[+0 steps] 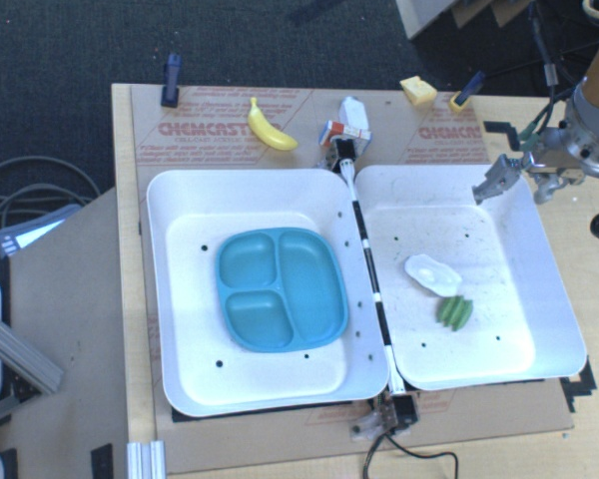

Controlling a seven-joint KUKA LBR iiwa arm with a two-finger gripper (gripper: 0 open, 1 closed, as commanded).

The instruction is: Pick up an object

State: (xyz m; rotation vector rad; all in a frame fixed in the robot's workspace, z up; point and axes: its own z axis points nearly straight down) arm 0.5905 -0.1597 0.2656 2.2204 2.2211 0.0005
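1. Camera view: the surface point(210, 133) is a tan board with red lettering along its far edge, and it bears two shallow white bins side by side.
2. The left bin point(180, 218) holds a blue divided plate point(280, 289) with three compartments, lying flat near the bin's middle.
3. The right bin point(539, 297) holds two small things near its middle: a white crumpled object point(432, 272) and, just beside it toward the near edge, a green object point(455, 312). They sit close together; whether they touch is hard to tell.
4. The hand point(516, 176) hangs above the far right corner of the right bin, at the end of the grey arm point(584, 128) that comes in from the right edge. Its fingers stand apart, one pointing toward the bin's far rim and the other back toward the right edge, and nothing lies between them. It is well apart from the white and green objects.
5. On the bare surface beyond the bins, along the far edge, lie a banana point(269, 128), a blue clip point(171, 78) near the far left corner, a small white and red package point(347, 126) by the gap between the bins, a yellow block point(417, 90) and a blue and yellow item point(466, 91) beside it.
6. Cables point(25, 203) lie coiled on the dark floor past the surface's left edge.
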